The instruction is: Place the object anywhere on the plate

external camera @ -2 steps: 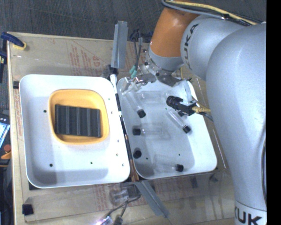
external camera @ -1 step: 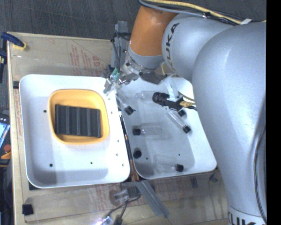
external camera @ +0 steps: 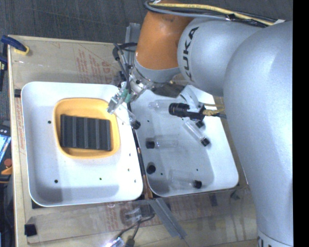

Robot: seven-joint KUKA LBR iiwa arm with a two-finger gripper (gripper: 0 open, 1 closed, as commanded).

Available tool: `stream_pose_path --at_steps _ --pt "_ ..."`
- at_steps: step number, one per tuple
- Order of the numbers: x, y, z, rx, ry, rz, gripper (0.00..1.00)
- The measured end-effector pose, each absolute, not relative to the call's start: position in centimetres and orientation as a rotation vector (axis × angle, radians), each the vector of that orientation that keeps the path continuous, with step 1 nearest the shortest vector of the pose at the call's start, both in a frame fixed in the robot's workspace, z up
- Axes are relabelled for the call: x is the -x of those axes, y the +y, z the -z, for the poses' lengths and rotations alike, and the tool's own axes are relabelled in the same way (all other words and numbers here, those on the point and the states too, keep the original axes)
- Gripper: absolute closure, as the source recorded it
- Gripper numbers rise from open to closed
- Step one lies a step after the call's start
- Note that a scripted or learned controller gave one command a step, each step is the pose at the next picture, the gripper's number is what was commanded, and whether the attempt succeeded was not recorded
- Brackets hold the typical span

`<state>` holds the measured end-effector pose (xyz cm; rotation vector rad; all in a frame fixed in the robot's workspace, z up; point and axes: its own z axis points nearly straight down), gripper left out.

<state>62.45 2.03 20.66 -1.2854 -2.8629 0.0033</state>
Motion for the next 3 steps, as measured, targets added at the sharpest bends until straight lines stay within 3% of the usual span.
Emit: stream_pose_path --at_steps 1,2,3 --pt "-62.5 2.0 -20.7 1.287 -2.863 -0.004 0.00" --pt "-64.5 4.9 -19.1 1.311 -2.855 -0.002 0.00" --pt "-61.3 4.2 -19.1 1.385 -2.816 -0.004 0.00"
